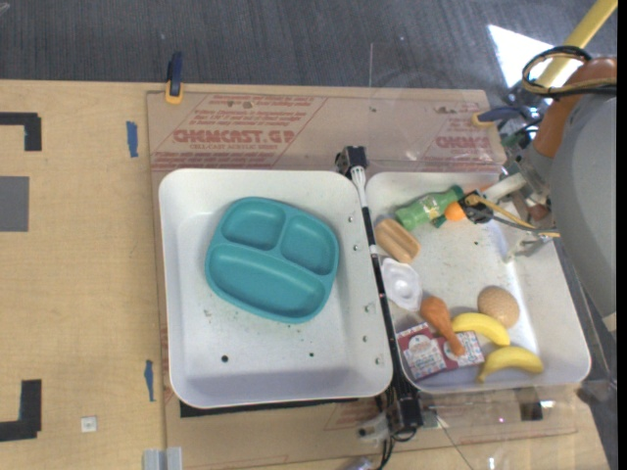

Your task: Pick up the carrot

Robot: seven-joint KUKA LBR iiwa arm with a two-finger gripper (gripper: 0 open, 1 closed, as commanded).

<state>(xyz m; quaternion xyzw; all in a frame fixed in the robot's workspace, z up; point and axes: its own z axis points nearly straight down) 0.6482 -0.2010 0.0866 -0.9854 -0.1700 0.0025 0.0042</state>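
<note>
The carrot [441, 323] is an orange tapered piece lying in the right bin [573, 346], near its front. It points toward the front right, between a white piece [402, 284] and the bananas [495, 343]. My gripper [505, 213] hangs over the bin's back right corner, well behind the carrot and apart from it. It sits close to the orange end of a green item [428, 209]. The grey arm with its orange band [554, 125] hides part of that corner.
The right bin also holds a hot dog bun [397, 239], a brown egg [498, 305] and a red and white packet [431, 351]. A teal divided plate [272, 258] lies in the left bin [186, 341]. A black divider rail [372, 262] runs between the bins.
</note>
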